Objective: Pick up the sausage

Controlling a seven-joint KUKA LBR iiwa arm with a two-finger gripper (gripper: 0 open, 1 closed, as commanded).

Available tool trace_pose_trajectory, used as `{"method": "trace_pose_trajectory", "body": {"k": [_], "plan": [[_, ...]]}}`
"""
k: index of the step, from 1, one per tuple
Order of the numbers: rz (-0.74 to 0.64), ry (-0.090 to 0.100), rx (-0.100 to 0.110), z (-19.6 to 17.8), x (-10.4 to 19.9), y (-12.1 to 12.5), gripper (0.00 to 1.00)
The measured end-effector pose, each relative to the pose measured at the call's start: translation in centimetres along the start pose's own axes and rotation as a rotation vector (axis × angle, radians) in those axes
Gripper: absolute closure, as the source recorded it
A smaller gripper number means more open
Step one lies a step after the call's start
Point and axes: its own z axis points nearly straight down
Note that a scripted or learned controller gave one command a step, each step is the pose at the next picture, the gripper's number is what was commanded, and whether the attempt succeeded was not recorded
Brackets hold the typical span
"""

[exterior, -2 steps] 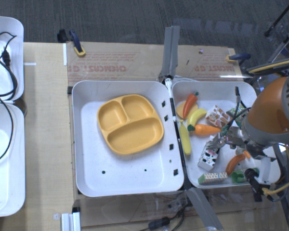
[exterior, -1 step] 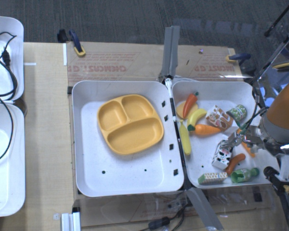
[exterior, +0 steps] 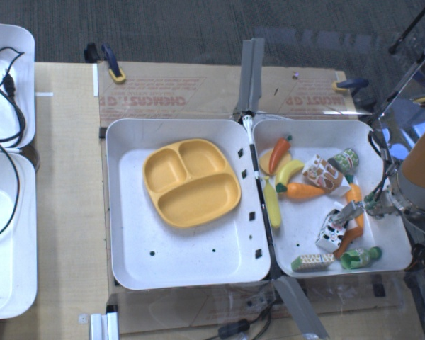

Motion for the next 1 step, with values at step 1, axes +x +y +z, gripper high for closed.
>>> {"method": "trace_pose_trajectory", "body": {"k": [1], "plan": [[-0.048,-0.011,0.002,0.02,3.41,0.14,0.00]]}}
